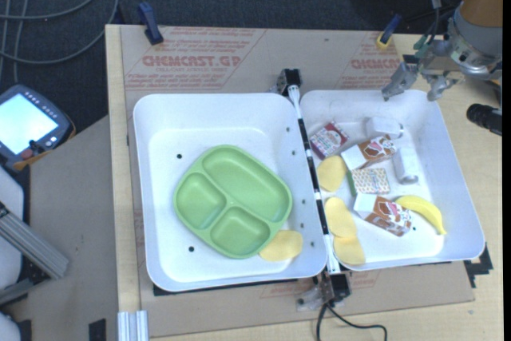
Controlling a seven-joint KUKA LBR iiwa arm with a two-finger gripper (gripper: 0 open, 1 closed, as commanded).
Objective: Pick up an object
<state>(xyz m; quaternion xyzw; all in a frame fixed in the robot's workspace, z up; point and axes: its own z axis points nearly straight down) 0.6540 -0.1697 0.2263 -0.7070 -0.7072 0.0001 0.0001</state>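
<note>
My gripper (415, 88) hangs over the back right corner of the right bin (459, 196), its two fingers (394, 85) spread apart with nothing between them. Below it the right bin holds several small things: a yellow banana (423, 212) at the front right, snack packets (371, 180) in the middle, a white cylinder (385, 124) near the back, and pale yellow chips (331, 172) along the left wall. The gripper is above and behind all of them, touching none.
The left bin (152, 172) holds a green divided plate (231, 200) with a yellow chip (281, 246) by its front right edge. Clamps (149, 21) sit at the back of the cardboard-covered bench. Cables and a screen device (28, 124) lie off the bench to the left.
</note>
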